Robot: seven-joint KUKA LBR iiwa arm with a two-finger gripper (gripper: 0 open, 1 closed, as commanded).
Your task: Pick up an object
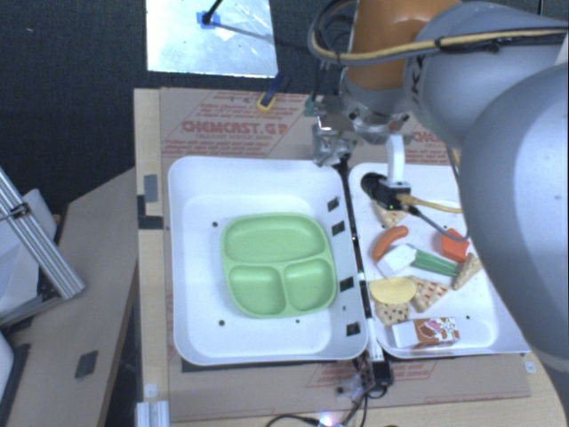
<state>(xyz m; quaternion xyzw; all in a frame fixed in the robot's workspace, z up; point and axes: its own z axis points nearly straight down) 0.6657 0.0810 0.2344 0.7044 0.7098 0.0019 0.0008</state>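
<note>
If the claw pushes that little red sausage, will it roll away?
Probably a bit. The sausage looks rounded and smooth, so it may roll sideways or slip. It likely won't go far: it lies crowded among other toy food in the right bin. It looks small, so probably light.

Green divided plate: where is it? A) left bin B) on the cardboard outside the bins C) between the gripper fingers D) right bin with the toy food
A: the green divided plate lies flat in the left bin, alone, while the toy food sits in the right bin.
</note>
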